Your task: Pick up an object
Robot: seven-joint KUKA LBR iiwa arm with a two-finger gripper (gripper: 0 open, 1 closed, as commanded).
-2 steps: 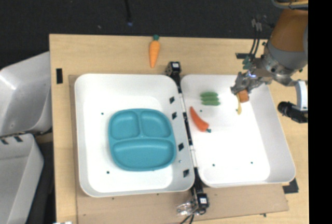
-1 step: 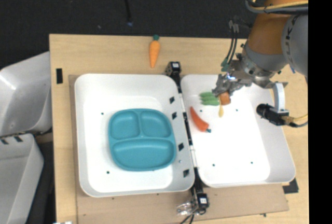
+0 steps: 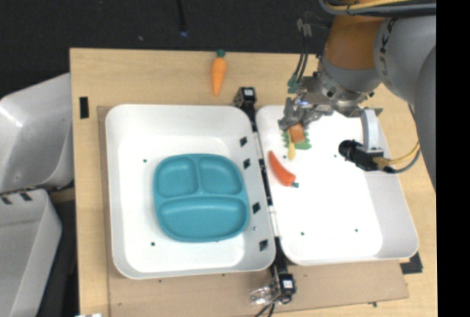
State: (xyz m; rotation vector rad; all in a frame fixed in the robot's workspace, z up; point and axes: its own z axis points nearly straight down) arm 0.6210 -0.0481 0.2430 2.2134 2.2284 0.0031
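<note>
The gripper [image 3: 297,119] hangs at the right bin's [image 3: 382,235] eleven o'clock, grip unreadable, apparently reaching for the small orange piece [image 3: 296,135]; closing comes next.

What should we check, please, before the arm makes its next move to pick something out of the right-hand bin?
1. End effector over the right bin: ok, it sits at that bin's upper left corner.
2. Target beneath it: ok, a small orange and yellow piece lies right under the tips.
3. Piece actually gripped: cannot tell, the contact is too small to read.
4. Neighbours apart: ok, the red-orange chilli lies just below, apart from the piece.
5. Carrot out of the way: ok, it rests on the bench above the left bin.
6. Blue divided plate undisturbed: ok, flat in the left bin.
</note>
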